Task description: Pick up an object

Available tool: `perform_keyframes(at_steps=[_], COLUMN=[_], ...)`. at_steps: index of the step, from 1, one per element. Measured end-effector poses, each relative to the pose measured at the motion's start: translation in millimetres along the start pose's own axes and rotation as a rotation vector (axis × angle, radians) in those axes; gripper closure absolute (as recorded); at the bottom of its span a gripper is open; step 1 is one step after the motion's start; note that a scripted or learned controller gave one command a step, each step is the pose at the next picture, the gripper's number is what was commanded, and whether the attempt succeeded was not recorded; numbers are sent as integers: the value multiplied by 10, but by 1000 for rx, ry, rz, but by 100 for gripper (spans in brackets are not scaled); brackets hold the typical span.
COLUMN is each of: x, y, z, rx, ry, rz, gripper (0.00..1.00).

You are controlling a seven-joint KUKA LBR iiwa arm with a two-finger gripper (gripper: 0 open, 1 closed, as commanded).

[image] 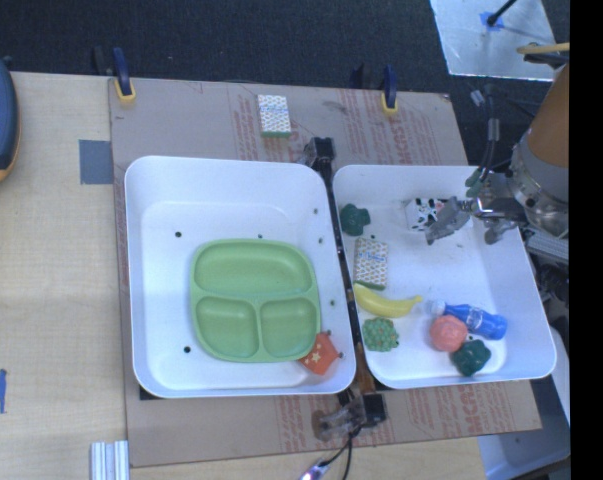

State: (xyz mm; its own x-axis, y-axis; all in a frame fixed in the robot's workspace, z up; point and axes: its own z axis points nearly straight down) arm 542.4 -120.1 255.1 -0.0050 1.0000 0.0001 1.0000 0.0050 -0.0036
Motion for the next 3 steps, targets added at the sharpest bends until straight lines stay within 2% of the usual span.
perform_keyframes(at_steps=[1, 2, 3], x=[-617, -941, -919], y=[-198, 494, 1168], z=[1499, 560, 955], rx=[6, -13, -6], ry=[0, -6, -2], rz=[4, 0, -2], gripper=[0, 0, 0])
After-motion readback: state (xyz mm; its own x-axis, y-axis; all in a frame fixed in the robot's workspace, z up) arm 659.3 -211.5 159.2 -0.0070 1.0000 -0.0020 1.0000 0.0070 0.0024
